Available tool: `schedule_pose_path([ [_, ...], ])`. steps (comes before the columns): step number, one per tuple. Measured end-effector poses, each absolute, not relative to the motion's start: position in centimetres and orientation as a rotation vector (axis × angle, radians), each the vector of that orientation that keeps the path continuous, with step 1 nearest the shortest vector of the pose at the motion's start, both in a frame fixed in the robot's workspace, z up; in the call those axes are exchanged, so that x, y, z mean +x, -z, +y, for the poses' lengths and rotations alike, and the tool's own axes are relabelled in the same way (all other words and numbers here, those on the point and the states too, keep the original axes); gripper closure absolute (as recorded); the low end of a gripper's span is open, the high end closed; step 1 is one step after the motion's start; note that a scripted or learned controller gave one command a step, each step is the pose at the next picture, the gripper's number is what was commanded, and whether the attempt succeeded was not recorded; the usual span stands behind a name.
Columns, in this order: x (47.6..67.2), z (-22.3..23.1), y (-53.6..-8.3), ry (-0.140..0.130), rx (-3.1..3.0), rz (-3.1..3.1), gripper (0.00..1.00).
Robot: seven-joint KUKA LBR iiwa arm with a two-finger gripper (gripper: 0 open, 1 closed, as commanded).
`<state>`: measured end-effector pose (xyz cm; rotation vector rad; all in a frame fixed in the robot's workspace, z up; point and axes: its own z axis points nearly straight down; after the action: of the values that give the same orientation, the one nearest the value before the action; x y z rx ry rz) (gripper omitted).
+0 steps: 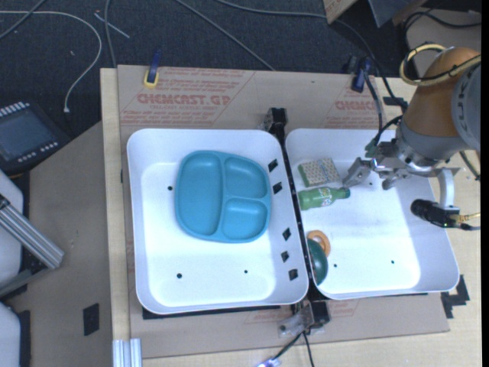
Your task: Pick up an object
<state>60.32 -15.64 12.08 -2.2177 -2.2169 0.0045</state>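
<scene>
Green bottle (323,197): lies on its side in the right bin (397,270), far-left part, cap end toward the gripper.
Gripper (357,174): just right of the bottle, above the bin floor.
Fingers: cannot tell whether spread or closed.
Left bin (153,228): holds a blue divided plate (221,196).

On the brown cardboard sheet (229,90) under the two bins we read red printed lettering. Above the left bin (153,205) it looks like "CHEMCAST GP", with smaller red lines above and below it that are too fine for us to make out. Above the right bin (405,258) the same red print shows again, partly covered, and we cannot read it with certainty. The green bottle (324,197) carries a label whose text is too small for us to read.
</scene>
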Motion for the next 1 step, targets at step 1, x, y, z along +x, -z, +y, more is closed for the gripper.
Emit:
schedule_pose_path([
  [1, 60.34, -15.59, -8.38, -0.001, -2.219, -2.220, 0.00],
])
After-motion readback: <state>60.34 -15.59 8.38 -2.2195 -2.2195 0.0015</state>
